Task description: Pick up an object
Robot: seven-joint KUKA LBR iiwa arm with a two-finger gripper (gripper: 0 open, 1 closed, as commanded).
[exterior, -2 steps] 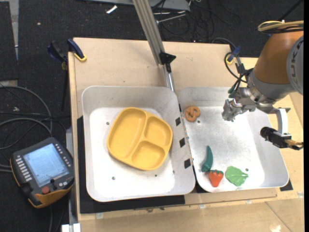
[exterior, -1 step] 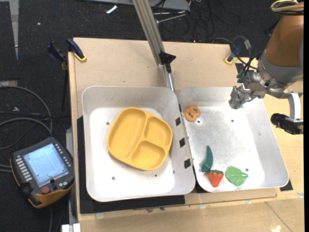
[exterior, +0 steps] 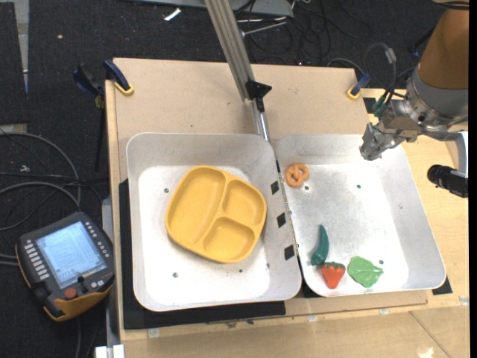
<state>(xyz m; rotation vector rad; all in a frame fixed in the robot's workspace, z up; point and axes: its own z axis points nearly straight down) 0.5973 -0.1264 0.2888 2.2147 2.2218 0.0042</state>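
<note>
The right bin (exterior: 395,200) holds an orange pretzel (exterior: 297,174) near its upper left corner. Low in the same bin lie a dark green pepper (exterior: 320,245), a red strawberry (exterior: 333,274) and a light green leaf (exterior: 364,271), close together. My gripper (exterior: 370,151) hangs over the bin's upper right part, far from all of them, with nothing seen in it.
The left bin (exterior: 149,200) carries a yellow divided plate (exterior: 217,213). A metal pole (exterior: 231,36) slants down to the bins' shared top edge. Clamps sit at the bench's back corners. A teach pendant (exterior: 65,263) lies off the bench at the left.
</note>
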